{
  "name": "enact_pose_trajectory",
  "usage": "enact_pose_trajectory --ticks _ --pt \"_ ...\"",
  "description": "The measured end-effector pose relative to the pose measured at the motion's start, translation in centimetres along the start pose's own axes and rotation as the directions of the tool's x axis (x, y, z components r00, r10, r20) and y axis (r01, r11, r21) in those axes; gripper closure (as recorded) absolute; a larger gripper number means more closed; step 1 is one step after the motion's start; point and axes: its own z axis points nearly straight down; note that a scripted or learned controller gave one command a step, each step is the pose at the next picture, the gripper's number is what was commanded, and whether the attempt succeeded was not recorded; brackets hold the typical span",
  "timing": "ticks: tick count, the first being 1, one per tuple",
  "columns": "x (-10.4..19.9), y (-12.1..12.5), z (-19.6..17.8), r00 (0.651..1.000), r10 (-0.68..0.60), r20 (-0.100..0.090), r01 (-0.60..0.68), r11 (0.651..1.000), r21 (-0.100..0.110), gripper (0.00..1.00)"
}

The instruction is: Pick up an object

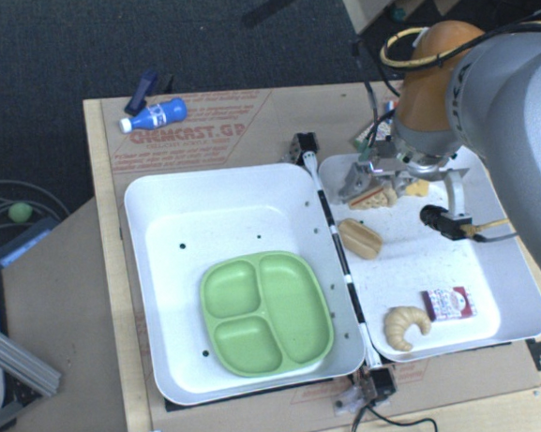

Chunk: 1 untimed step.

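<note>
Two shallow white bins side by side on bench: left bin [162, 267] holding pale green three-compartment plastic tray [265, 311]; right bin [513, 302] holding the loose items. Grey arm with orange band [432, 74] reaching in from 3 o'clock, gripper [377, 175] low over far corner of right bin, at about 11 o'clock within that bin. Pincer state: cannot tell, mechanism cluttered and partly masked by wrist. Small tan toothed object [374, 197] lying directly beneath gripper, touching or nearly so; not confirmed as held. Tan oval bread roll [360, 238] near, toward 7 o'clock from gripper, long axis running roughly 10 to 4 o'clock. Golden croissant [406, 326] well apart toward 6 o'clock, beside small red-and-white packet [447, 304]. Judged nearest candidate: tan toothed object. Outside bins: blue-and-white bottle [153, 115] at far bench edge.
</note>
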Motion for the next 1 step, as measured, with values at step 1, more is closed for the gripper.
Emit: enact_pose_trajectory --ticks 1 --pt "-0.47 -0.01 0.01 1.000 0.001 0.000 -0.001 1.000 -0.001 0.00"
